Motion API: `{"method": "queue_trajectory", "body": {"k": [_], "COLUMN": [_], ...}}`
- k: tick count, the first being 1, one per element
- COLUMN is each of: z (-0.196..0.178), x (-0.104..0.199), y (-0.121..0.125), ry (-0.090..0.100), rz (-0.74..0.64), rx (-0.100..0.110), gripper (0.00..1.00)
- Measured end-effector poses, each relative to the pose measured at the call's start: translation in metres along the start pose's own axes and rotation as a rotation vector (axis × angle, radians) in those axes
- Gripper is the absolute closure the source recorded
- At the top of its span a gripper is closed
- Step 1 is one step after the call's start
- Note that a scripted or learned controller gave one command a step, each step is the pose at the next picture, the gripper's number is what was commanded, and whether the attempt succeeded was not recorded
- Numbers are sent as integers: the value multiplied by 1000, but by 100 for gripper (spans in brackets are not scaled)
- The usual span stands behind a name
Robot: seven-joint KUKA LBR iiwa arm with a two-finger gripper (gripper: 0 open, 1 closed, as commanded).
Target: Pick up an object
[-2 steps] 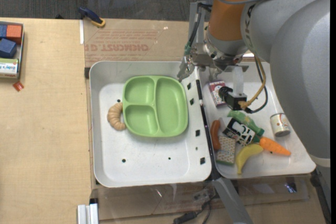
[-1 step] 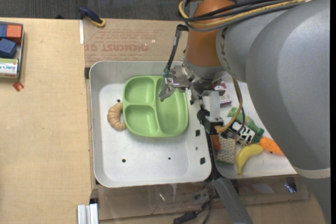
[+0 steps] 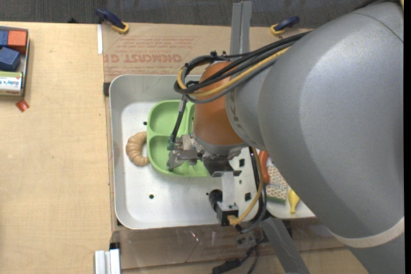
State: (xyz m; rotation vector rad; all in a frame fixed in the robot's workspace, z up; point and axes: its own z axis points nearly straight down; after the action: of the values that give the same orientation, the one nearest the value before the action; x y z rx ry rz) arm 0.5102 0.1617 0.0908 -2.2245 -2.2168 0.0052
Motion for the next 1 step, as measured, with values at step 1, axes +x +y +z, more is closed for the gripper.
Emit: {"method": "queue_trajectory", "body": {"k": [1], "z": [-2], "x": [55], "y": [-9], "ry": [-2], "rz": [5], "rx": [-7], "gripper": [0]}}
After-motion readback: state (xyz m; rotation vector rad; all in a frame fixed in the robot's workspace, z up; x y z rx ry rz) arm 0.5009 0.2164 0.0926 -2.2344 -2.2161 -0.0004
